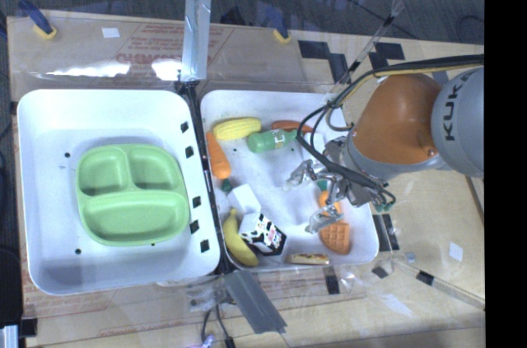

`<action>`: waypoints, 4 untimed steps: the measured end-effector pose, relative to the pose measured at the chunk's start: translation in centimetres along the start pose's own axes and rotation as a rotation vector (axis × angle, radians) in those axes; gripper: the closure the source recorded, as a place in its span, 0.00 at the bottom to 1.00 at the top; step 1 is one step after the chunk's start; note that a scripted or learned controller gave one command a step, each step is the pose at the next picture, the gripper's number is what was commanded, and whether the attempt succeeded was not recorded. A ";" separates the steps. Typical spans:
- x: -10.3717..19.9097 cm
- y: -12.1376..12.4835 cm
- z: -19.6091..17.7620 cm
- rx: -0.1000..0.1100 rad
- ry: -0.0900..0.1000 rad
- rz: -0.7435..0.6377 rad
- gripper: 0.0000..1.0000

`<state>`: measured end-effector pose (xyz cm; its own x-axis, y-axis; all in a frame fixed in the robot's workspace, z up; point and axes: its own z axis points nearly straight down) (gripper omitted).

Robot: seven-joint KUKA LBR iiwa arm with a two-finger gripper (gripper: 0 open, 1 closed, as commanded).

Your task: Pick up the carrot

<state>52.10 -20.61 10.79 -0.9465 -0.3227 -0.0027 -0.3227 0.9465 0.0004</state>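
The carrot [218,158] is a short orange piece lying lengthwise along the left wall of the right bin [362,252], just below the corn cob [236,127]. My gripper [311,196] hangs low over the right half of that bin, well to the right of the carrot and apart from it. Its two metal fingers [300,172] are spread and it is open, with bare bin floor between the tips. A small orange bit [328,197] shows close to the palm; I cannot tell what it is.
The right bin also holds a green bottle [272,141], a reddish piece [286,125], a white cube [244,197], a banana [239,245], a black-and-white toy [265,233], a waffle [335,237] and a pastry [309,259]. A green divided plate [130,194] lies in the left bin [41,124].
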 end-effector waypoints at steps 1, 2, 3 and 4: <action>-0.2 0.1 -1.0 0.001 -0.002 -0.006 1.00; -0.2 0.1 -1.0 0.000 -0.002 -0.007 0.00; -1.4 -0.7 1.6 0.002 -0.002 -0.187 0.00; -1.7 -0.6 0.5 0.006 -0.008 -0.191 1.00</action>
<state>53.91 -20.61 10.30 -0.8679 -0.4966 -0.0102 -0.4966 0.8680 -0.0068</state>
